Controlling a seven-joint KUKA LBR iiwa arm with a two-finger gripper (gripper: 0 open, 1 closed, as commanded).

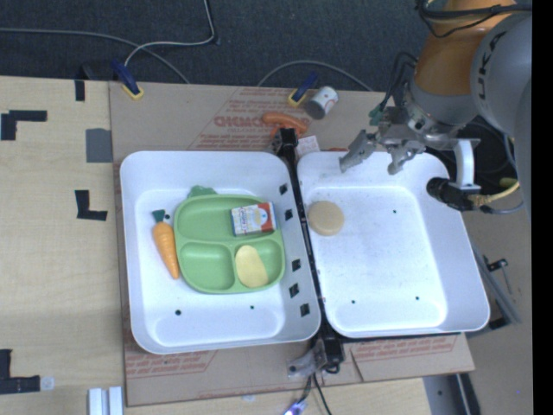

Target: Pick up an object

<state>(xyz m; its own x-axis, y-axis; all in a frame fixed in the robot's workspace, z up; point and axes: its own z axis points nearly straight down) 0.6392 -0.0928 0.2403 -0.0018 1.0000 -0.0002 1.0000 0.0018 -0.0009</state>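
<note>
The tool [378, 156] is hanging open and empty over the right bin [449, 305] at its twelve o'clock edge; the round tan object [327, 217] is lying well apart toward seven o'clock. Risk: a straight descent is likely closing on bare floor or clipping the rim.

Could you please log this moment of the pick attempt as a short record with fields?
hand: open, above the far edge of the right bin, holding nothing
right bin contents: round tan disc near its left wall
left bin contents: green tray, carrot beside the tray's left edge
on tray: small carton, yellow piece
task state: nothing picked yet
</note>
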